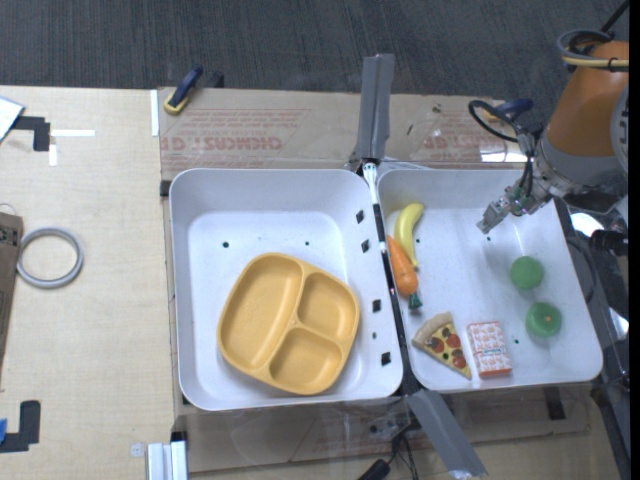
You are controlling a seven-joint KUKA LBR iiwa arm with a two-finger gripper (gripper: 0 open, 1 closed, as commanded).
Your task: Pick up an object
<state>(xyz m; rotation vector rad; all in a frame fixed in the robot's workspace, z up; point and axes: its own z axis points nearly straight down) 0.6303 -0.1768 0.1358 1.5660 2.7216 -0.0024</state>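
The right bin (pixel 450 268) holds a yellow banana (pixel 407 230) and an orange carrot (pixel 402 268) along its left wall. A pizza slice toy (pixel 443 345) and a small red and white box (pixel 489 349) lie near its front. A green ball (pixel 527 272) and a green round fruit (pixel 544 319) sit at its right side. My gripper (pixel 503 211) hangs over the back right part of this bin, behind and a little left of the green ball, apart from every object. No object shows in it.
A yellow divided plate (pixel 290 323) lies in the left bin (pixel 200 218). A grey divider (pixel 374 118) stands between the bins at the back. A tape roll (pixel 47 257) lies on the bench at far left. A blue clamp (pixel 183 88) rests on the cardboard behind.
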